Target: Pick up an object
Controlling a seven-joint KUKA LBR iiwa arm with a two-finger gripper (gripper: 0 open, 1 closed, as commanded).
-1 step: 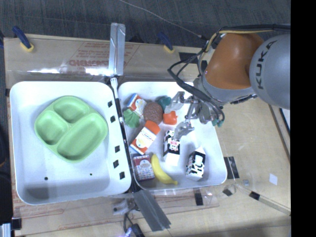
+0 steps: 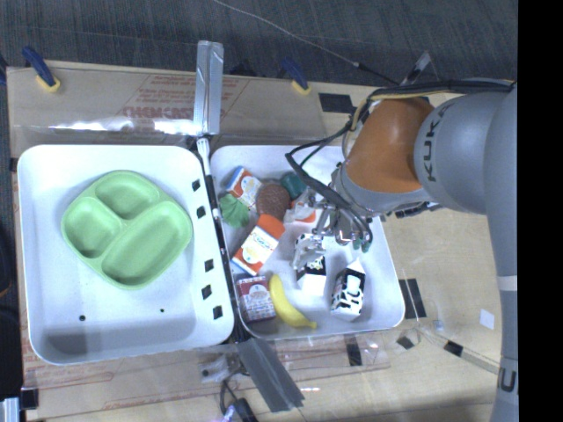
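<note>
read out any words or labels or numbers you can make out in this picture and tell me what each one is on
"KU", the visible start of white lettering, on the grey arm.
Red print on the cardboard sheet: too blurred to read.
Labels on the orange carton and the small red packet: too small to read.

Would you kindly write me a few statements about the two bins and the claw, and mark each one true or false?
1. The green divided plate lies in the left bin. True.
2. The banana lies in the left bin. False: it lies in the right bin, near its front edge.
3. The claw is over the right bin. True.
4. The arm's band above the wrist is blue. False: it is orange.
5. The black-and-white carton stands right of the banana. True.
</note>
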